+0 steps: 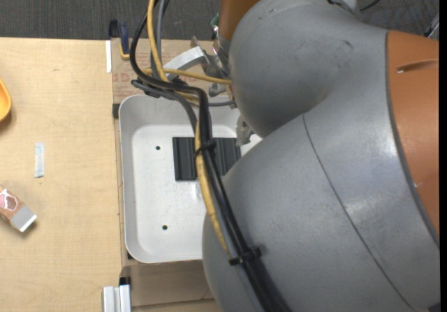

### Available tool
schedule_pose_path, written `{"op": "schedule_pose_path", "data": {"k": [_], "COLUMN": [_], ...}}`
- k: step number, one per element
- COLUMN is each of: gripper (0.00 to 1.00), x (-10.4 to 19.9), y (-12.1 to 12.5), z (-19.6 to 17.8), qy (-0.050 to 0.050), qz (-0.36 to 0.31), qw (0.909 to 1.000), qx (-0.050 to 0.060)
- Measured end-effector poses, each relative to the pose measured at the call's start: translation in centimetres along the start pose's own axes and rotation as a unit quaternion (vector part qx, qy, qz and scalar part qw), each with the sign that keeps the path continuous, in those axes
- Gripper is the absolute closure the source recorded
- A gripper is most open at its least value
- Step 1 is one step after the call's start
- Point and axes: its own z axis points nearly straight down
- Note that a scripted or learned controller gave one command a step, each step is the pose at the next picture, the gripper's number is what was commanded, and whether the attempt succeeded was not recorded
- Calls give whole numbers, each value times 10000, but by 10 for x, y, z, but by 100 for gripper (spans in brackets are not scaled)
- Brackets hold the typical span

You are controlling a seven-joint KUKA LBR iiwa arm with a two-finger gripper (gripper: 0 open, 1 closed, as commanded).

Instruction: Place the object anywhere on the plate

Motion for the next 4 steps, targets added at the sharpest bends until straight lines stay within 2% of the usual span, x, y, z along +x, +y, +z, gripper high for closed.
{"op": "schedule_pose_path", "data": {"k": [1, 2, 3, 4], "gripper": [100, 100, 100, 100], "x": [0, 6, -4, 38], "y": [2, 6, -35, -3], "z": [-8, -136, 45, 102], "qy": [-19, -1, 0, 6], "qz": [-2, -802, -170, 448], "qw": [10000, 9968, 9999, 9990], "qx": [-17, -5, -6, -1]}}
